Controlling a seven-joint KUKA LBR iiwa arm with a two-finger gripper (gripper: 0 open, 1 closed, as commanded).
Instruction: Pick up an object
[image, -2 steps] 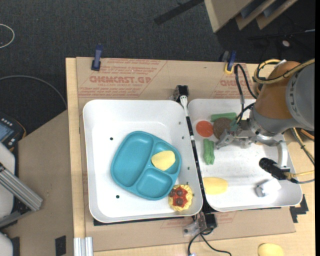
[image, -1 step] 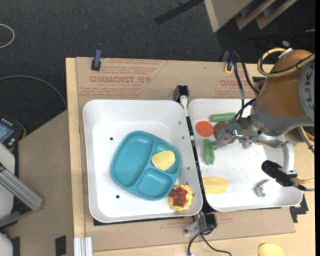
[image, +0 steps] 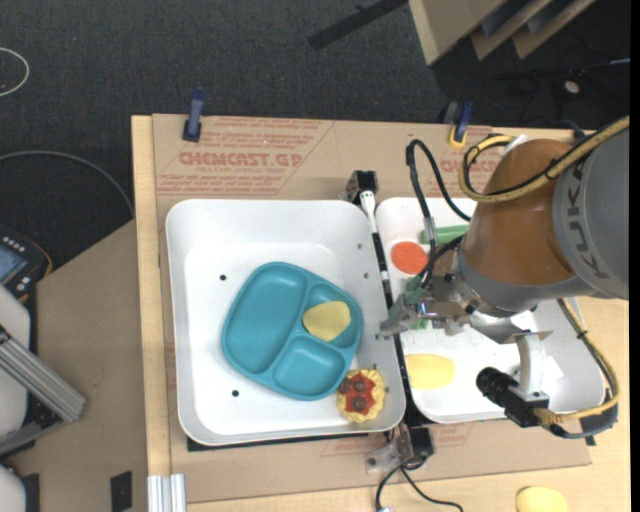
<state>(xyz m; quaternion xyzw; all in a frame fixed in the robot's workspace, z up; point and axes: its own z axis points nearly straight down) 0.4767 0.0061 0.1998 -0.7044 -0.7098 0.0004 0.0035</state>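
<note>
Left bin (image: 200, 250) has a teal tray (image: 285, 330) sitting mid-bin, with a pale yellow piece (image: 327, 319) in its right compartment, and a red-and-yellow toy (image: 361, 393) just off the tray's lower right corner, near the bin's front right corner. Right bin (image: 440, 400) has an orange ball (image: 408, 257) near its back left corner and a yellow lump (image: 431, 371) by the front left edge. The gripper (image: 415, 310) hangs over the divider between the bins, between the ball and the lump. Honestly can't tell how it's set from this angle, and I see nothing in it. So I'd say the pick isn't done yet: grab and lift are both left.
</note>
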